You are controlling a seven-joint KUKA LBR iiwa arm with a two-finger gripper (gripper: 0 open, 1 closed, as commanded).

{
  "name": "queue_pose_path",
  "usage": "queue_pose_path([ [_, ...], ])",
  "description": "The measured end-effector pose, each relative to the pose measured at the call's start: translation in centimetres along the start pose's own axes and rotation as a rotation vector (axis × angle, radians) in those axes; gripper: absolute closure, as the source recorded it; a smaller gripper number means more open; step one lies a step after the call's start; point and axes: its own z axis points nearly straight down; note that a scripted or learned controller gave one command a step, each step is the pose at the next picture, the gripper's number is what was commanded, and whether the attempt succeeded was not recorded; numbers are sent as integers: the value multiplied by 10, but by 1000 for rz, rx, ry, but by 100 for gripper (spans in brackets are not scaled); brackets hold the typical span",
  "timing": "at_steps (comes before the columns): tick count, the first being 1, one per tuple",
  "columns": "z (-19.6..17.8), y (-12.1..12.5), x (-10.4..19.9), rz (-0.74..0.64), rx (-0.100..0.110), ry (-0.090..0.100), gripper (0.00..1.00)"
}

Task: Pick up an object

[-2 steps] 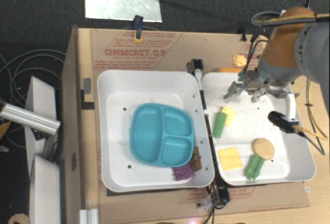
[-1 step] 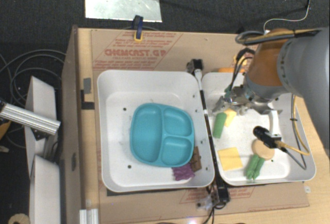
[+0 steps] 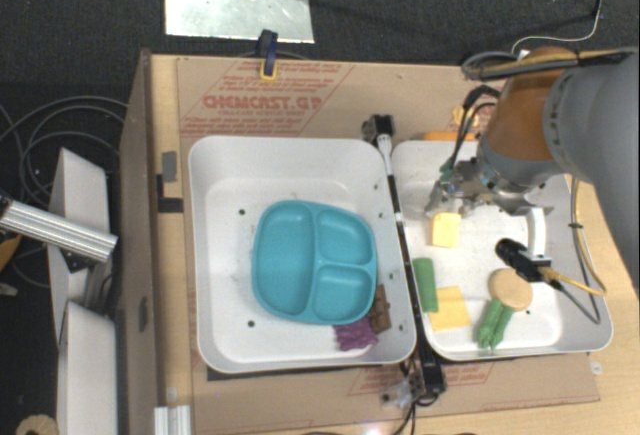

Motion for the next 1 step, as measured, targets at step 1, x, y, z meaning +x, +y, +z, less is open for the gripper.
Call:
queue_pose_path([
  [1, -86, -24, 72, -6, -2, 3, 100],
])
